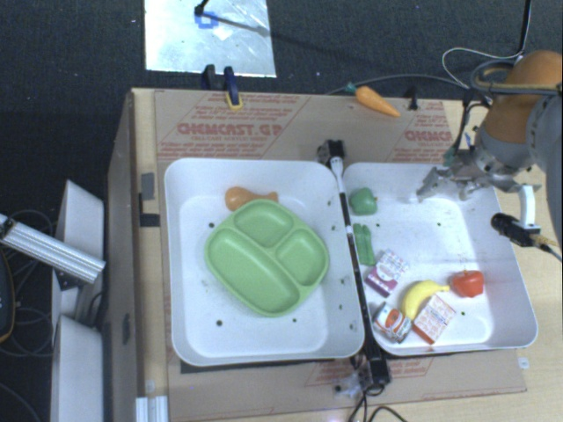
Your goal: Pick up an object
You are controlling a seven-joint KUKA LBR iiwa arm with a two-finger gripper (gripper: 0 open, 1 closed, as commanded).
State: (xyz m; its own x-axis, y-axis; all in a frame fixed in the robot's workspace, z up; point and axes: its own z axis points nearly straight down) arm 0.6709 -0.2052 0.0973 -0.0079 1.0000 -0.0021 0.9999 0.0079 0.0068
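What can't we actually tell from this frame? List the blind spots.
- Gripper, camera view: whether it is open or shut; too small and blurred against the right bin.
- Orange object, left bin: its lower part is hidden by the green divided plate, so it cannot be identified.
- Small packets and carton: print too small to read.
- Arm: cut off by the right edge.

light: bright, even | shadows: soft | glare: foil sheet | focus: slightly soft
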